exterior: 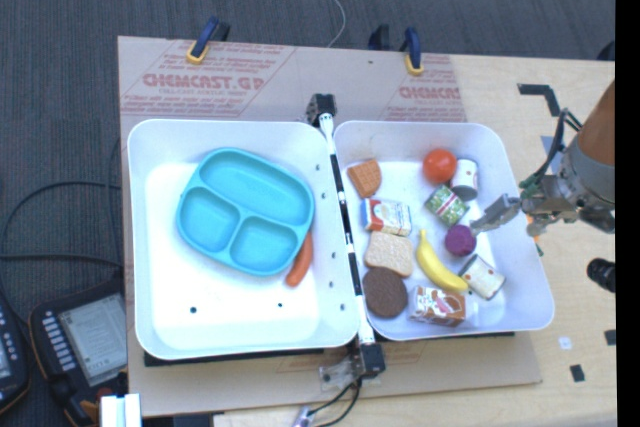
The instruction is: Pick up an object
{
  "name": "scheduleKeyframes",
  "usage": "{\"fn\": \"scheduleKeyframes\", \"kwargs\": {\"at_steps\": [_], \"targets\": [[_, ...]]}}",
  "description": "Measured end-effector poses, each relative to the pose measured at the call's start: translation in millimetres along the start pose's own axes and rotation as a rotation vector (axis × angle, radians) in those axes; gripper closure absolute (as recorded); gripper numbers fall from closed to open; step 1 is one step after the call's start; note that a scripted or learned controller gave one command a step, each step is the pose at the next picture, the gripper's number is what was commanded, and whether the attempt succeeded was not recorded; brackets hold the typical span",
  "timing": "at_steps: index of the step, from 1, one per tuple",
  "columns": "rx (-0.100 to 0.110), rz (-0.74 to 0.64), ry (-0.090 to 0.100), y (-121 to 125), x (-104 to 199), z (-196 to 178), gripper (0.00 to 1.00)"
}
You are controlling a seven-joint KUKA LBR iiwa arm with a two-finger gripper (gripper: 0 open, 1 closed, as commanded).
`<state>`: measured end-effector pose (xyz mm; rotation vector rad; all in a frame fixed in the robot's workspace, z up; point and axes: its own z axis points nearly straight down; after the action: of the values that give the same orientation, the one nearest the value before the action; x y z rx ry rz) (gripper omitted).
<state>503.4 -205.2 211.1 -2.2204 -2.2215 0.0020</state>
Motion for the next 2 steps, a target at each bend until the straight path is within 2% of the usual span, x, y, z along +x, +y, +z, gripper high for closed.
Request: {"fn": "scheduleKeyframes", "kwargs": {"at_steps": [1,2], "targets": [[-0.007,0.000,-0.001,-9,48,123,0.00],[-0.011,0.001,-0.002,-8,47,112,1.00]]}}
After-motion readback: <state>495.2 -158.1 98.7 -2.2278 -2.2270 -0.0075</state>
